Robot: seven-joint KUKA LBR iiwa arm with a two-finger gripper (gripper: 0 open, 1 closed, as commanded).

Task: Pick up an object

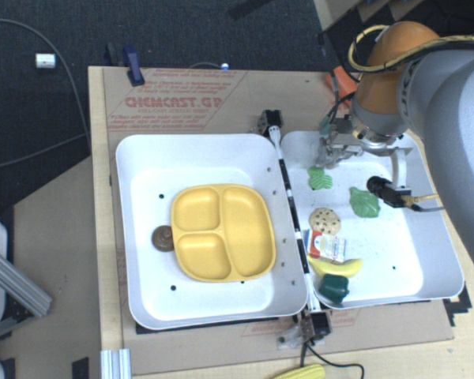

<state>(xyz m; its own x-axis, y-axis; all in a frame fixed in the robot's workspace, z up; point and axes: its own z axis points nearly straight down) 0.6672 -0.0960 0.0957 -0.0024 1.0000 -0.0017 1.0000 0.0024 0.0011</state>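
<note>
We are seeing a yellow divided plate in a white bin, two green pieces, a speckled beige cookie, and a yellow banana.

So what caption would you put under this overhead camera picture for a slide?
End effector over a green toy in the right bin; yellow divided plate in the left bin.

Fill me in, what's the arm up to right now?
The arm has its tool down at the far end of the right bin, just above a small green piece. Nothing is visibly held. Another green piece, cookie and banana lie nearby; the yellow plate is in the left bin.
</note>
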